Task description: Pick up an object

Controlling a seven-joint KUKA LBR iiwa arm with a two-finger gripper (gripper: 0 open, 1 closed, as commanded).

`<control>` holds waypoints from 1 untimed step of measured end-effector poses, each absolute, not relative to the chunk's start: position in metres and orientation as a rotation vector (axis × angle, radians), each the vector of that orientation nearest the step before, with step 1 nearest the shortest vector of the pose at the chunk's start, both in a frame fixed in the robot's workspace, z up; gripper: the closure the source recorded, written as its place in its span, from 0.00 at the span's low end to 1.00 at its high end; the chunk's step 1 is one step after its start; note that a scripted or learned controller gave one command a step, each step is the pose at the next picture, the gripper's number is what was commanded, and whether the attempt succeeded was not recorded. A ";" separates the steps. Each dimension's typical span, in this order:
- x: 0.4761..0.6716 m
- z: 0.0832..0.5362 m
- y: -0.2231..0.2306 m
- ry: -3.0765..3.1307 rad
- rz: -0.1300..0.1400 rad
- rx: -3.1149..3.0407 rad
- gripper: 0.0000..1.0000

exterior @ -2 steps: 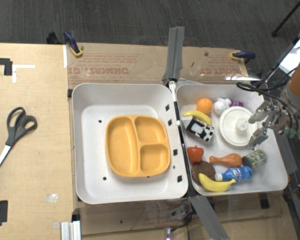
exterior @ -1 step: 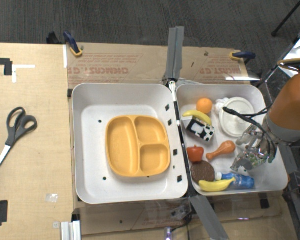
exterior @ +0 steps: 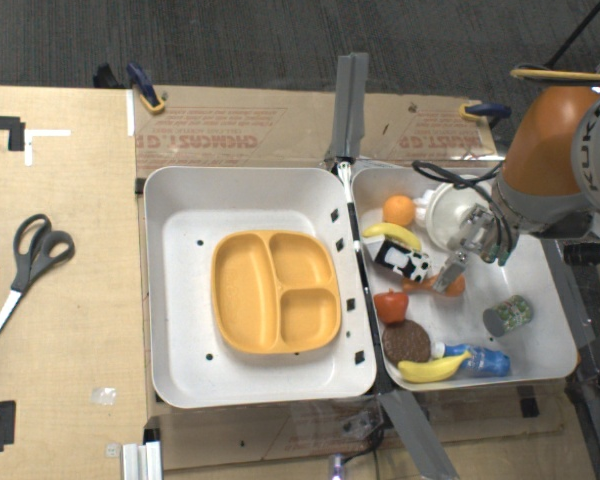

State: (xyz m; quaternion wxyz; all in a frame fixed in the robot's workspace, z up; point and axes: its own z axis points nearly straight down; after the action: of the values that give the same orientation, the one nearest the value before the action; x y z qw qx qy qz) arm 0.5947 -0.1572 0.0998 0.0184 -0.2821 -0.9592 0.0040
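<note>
The right bin point(exterior: 558, 298) holds several objects. An orange ball point(exterior: 399, 210) and a yellow banana point(exterior: 392, 234) lie near its back left, with a black-and-white toy point(exterior: 401, 261) just in front of them. Further forward are a red tomato point(exterior: 391, 306), a brown disc point(exterior: 407, 342), a second banana point(exterior: 428, 369), a blue bottle point(exterior: 477, 360) and a grey-green can point(exterior: 508, 315). My gripper point(exterior: 454, 268) reaches down into the middle of this bin, its tip right above a small orange object point(exterior: 450, 287) that it partly hides.
The left bin point(exterior: 175, 268) holds a yellow divided plate point(exterior: 276, 291). A metal bar point(exterior: 348, 108) runs back from between the bins. Scissors point(exterior: 25, 263) lie on the bench at far left. The arm's orange band point(exterior: 545, 143) hangs over the right bin's back right corner.
</note>
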 end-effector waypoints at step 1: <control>0.601 0.112 -0.159 -3.006 0.017 -0.878 1.00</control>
State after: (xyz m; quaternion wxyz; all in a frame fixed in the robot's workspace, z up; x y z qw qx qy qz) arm 0.6009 -0.1586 0.1120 0.0052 -0.2804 -0.9599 0.0054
